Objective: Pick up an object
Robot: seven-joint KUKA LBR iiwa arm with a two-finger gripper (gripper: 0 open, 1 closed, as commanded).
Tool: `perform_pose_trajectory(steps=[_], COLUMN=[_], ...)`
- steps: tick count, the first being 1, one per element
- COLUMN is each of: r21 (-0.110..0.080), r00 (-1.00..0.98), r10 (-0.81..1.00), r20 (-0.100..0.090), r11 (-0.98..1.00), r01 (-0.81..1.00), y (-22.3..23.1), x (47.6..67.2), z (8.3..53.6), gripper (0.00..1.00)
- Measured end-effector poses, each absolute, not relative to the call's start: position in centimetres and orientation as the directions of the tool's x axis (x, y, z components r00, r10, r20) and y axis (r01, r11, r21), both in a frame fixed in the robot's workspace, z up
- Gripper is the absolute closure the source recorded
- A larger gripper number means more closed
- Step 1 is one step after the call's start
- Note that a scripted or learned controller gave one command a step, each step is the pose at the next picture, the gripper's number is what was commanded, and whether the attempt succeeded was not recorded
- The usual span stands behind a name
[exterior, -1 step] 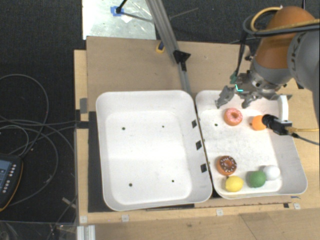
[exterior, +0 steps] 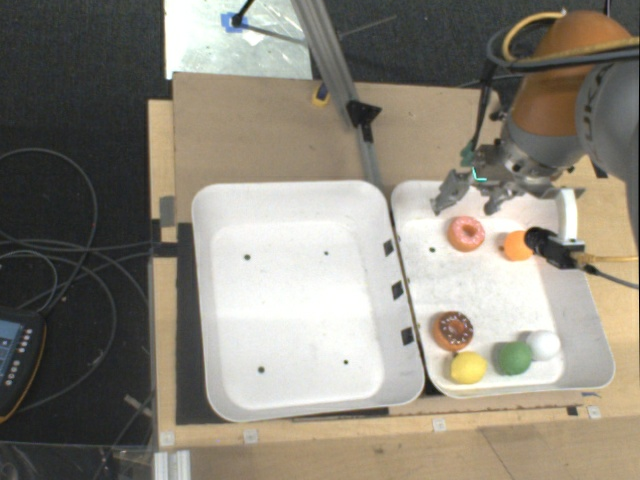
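The right bin (exterior: 560, 298) holds a pink frosted donut (exterior: 466, 234), an orange ball (exterior: 517, 246), a chocolate donut with sprinkles (exterior: 454, 330), a yellow ball (exterior: 468, 368), a green ball (exterior: 514, 358) and a white ball (exterior: 543, 345). My gripper (exterior: 468, 202) hangs over the far part of the right bin, just above the pink donut. Its two dark fingers are spread apart with nothing between them. The pink donut lies right below and between the fingertips.
The left bin (exterior: 215, 268) stands beside the right one, joined by black clips at the shared rim. A slanted grey pole (exterior: 330, 48) crosses the back of the bench. Cables lie on the dark floor at the left.
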State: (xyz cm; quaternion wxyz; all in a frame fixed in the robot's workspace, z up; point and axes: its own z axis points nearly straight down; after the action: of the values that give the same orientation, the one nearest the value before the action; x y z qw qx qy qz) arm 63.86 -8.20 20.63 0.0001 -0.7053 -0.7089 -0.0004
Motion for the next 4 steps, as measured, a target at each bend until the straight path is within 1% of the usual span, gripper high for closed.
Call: perform_pose_trajectory(steps=[1, 2, 3, 4], r21=[-0.005, 0.008, 0.013, 0.004], r00=[-0.001, 0.000, 0.000, 0.000], r10=[1.000, 1.000, 1.000, 1.000], r20=[0.001, -0.005, -0.004, 0.000], r11=[0.001, 0.000, 0.000, 0.000], r01=[1.000, 1.000, 1.000, 1.000], y=[-8.4, -8.6, -8.6, -8.9], x=[63.4, 63.6, 63.8, 63.8], z=[14.5, 9.9, 11.3, 15.6], gripper=[0.00, 0.00, 1.00, 1.00])
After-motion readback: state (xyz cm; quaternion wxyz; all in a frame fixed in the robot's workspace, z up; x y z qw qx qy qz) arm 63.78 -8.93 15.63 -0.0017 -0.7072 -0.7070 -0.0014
